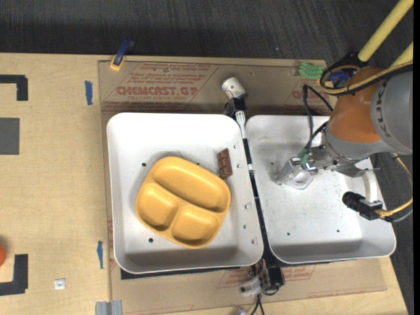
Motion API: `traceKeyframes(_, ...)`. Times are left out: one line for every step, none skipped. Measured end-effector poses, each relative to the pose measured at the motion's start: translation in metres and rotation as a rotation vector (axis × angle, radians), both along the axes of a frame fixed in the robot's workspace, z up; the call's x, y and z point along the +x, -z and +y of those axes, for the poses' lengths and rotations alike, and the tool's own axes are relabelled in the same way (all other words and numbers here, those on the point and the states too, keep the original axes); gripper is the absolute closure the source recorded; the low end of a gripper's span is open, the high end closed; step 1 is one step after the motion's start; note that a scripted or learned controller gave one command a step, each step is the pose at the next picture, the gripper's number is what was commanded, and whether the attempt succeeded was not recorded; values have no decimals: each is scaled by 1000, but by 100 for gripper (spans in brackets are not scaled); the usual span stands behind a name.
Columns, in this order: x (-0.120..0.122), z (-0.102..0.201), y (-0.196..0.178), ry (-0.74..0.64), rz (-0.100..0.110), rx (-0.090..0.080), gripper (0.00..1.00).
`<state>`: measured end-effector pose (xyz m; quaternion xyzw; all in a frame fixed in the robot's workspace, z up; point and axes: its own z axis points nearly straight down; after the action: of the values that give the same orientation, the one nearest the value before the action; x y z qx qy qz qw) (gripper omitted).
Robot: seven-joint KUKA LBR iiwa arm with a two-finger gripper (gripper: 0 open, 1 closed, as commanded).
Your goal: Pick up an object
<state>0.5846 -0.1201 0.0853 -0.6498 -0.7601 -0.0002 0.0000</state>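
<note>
Nearest you, at the 7 o'clock side of the scene, the left bin [125, 176] holds a yellow sectioned tray [182, 201], lying flat and slightly turned on the bin floor. Just at the tray's 1 o'clock, a small brown block [224, 163] sits beside the bin's right wall, close to the tray but apart from it. Look to 3 o'clock: the right bin [315, 235] carries the end effector [293, 174], low over the bin's upper left area. You cannot tell how its jaws stand; nothing shows between them. The grey arm [387, 120] with its orange band enters from 2 o'clock. Farthest, at 12 o'clock, the cardboard-covered counter [52, 176] edges the bins.
</note>
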Motion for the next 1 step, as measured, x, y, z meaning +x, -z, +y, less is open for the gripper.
traceKeyframes(1, 0, -10, 1, -3, 0, 100)
